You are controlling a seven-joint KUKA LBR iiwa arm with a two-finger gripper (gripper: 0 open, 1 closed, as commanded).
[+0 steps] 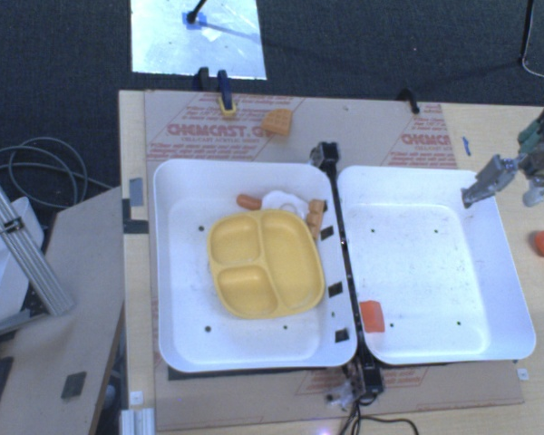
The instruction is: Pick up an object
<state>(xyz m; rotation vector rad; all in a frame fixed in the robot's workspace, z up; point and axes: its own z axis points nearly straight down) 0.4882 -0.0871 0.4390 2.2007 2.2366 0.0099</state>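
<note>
Bench holds two white bins: left bin [177, 243] has a yellow divided plate [265, 263]; right bin [490, 270] has an orange block [372, 315] at its near-left corner. Your gripper [482, 187] hovers far-right, grip state unclear. Block hugs the wall; you risk clipping the rim.

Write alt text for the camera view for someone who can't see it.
A grey two-finger gripper hangs over the right shallow white bin, which holds a small orange block. The left white bin holds a yellow three-compartment plastic tray.
</note>
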